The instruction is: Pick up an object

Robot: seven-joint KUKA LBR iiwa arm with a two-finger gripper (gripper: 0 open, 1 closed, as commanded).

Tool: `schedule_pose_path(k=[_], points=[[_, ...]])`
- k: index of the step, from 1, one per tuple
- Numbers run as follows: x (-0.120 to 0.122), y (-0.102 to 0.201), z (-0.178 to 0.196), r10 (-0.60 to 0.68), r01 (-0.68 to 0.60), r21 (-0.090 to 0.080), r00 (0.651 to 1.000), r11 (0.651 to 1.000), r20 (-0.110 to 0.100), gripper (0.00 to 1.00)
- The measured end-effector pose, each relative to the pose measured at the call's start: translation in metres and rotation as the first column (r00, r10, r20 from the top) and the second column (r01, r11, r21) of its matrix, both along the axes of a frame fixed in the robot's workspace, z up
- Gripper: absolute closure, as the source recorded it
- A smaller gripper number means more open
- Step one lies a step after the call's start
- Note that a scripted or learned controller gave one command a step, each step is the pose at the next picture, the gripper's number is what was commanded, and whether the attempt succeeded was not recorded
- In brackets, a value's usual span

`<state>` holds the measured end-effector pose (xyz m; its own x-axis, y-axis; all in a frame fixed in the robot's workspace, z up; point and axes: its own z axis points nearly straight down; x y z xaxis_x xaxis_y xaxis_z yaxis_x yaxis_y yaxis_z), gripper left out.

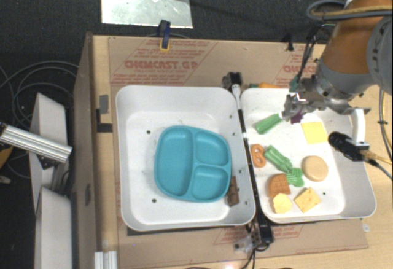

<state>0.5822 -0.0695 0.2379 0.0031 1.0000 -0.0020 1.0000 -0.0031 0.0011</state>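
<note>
My gripper (293,109) hangs over the back part of the right bin (362,197), reaching in from the right. A small purple thing (297,118) sits right at its tip; whether it is held cannot be made out. Just left of the gripper lies a green piece (268,123), and a flat yellow square (314,132) lies to its right. Nearer the front are an orange pretzel (258,155), a green toy (284,162), a tan round piece (315,167), a brown piece (279,183) and two yellow pieces (282,203) (307,199).
The left bin (138,108) holds a blue divided plate (192,163) and a small brown object (233,191) by its right wall. A black part (344,145) of the arm overhangs the right bin's right side. Cardboard (184,62) lies under both bins.
</note>
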Motion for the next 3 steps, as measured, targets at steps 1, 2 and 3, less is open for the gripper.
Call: schedule_pose_path(k=[1, 2, 3], points=[[-0.008, -0.078, -0.040, -0.004, 0.004, -0.002, 1.000, 1.000, -0.003, 1.00], [-0.006, -0.072, -0.038, 0.006, -0.006, 0.001, 1.000, 1.000, 0.001, 0.00], [-0.007, -0.059, -0.102, 0.007, -0.007, 0.003, 1.000, 1.000, -0.004, 0.00]])
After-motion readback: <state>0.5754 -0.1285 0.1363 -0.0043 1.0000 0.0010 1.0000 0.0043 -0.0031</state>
